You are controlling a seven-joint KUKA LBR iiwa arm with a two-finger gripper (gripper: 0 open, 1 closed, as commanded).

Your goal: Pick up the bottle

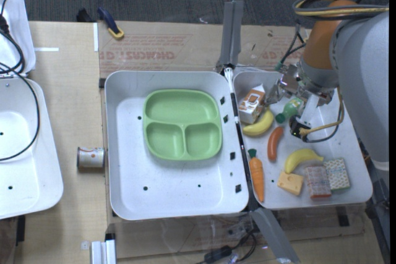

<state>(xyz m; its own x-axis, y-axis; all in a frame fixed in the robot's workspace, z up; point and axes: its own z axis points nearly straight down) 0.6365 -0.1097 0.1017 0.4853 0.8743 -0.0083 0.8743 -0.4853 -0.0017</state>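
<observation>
The bottle (289, 107) is small and green with a darker cap toward its lower left. It lies tilted in the upper part of the right bin (362, 154), right of a banana. My gripper (296, 96) hangs directly over the bottle's upper end, reaching down from the grey arm with its orange band (322, 40). The gripper's body and cables hide the bottle's far end. I cannot make out whether the bottle is gripped.
A small carton (251, 103), two bananas (260, 123) (302, 159), a red pepper (273, 142), a carrot (257, 176), a cheese wedge (291, 182) and two patterned blocks (317, 181) share the right bin. The left bin (124, 182) holds a green divided plate (183, 123). A can (91, 157) lies on the bench.
</observation>
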